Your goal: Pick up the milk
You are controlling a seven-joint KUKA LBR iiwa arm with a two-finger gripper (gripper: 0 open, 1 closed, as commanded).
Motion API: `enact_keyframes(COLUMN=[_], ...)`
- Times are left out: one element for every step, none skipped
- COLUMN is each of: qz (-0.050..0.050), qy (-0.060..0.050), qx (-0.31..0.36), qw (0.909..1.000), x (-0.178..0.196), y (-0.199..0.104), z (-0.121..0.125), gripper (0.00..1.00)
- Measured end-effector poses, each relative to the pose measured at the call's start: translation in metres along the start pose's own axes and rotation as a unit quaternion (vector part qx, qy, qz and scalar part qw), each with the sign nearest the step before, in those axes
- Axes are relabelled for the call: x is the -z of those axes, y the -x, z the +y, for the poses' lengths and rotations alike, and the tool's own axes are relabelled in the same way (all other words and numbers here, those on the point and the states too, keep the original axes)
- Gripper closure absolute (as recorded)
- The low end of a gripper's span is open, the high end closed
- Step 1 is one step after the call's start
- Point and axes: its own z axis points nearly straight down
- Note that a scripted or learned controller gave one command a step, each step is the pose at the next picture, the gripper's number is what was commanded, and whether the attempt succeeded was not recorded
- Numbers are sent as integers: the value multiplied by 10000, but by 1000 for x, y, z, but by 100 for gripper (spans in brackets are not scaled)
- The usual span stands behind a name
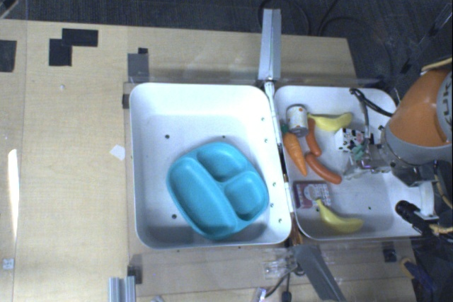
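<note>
A pale wooden bench point(71, 173) before dark carpet bears two white bins. The left bin point(152, 124) holds a blue divided plate point(216, 187). In the right bin point(375, 219), the milk point(296, 118) lies at the far-left corner, beside carrots point(296, 152) and bananas point(338, 218). The gripper point(361, 152) hovers over the bin's middle, its grip impossible to make out.

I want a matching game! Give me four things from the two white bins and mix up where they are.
Things:
1. blue tray
2. small can
3. carrot
4. lower banana

Places:
A. right bin, near its front edge
B. left bin
C. right bin, near its back left corner
D. right bin, along the left wall beside the divider

Pairs: 1-B, 2-C, 3-D, 4-A
</note>
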Motion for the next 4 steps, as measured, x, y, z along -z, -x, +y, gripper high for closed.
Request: enact_keyframes(qz=[-9,-31,-5,-9], qy=[4,21,-18,-5], qx=[-478,680,684,3486], qw=[9989,9977,9977,9373], x=[0,1,225,318], y=[39,23,29,18], z=[-33,-37,-25,-36], gripper=[100,100,100,100])
